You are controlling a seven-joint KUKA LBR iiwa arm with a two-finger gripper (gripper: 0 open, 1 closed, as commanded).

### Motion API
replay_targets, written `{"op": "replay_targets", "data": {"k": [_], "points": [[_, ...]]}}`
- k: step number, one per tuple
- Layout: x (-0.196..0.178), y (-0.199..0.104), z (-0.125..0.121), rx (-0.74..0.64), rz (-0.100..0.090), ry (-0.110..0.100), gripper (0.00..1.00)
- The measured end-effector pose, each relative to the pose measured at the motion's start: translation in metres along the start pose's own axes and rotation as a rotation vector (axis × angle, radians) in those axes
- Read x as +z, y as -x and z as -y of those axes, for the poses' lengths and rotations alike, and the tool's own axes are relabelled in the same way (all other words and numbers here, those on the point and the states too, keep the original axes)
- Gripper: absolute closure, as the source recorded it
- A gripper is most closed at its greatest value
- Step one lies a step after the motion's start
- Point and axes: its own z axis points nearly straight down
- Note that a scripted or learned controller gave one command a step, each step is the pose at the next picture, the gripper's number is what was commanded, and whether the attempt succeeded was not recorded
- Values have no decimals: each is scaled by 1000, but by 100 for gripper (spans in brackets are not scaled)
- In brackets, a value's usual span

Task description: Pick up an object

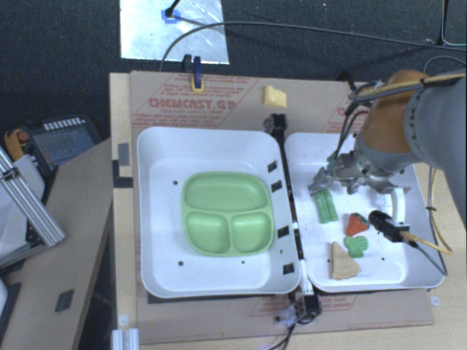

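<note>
gripper [322,183] low in right bin [416,268], just above green stick [326,208], poised to grasp | finger state: cannot tell | orange piece [355,224], tan wedge [343,262] lie beyond stick, likelier spares

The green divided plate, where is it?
The green divided plate lies in the middle of the left white bin, across the divider from the toy food.

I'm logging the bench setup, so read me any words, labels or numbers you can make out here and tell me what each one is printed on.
"CHEMCAST GP": red print on the brown board behind the left bin.
More red print by the right bin, on the same board: cut off, unreadable.
Faint red print on the board's front edge: too blurred.
Handheld pendant at the left: screen and keys too small to read.
</note>
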Motion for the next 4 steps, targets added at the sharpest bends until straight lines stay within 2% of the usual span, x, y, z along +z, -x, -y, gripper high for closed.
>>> {"op": "replay_targets", "data": {"k": [1,4], "points": [[-13,0,-2,0,1,5,100],[-158,2,3,-3,2,10,100]]}}
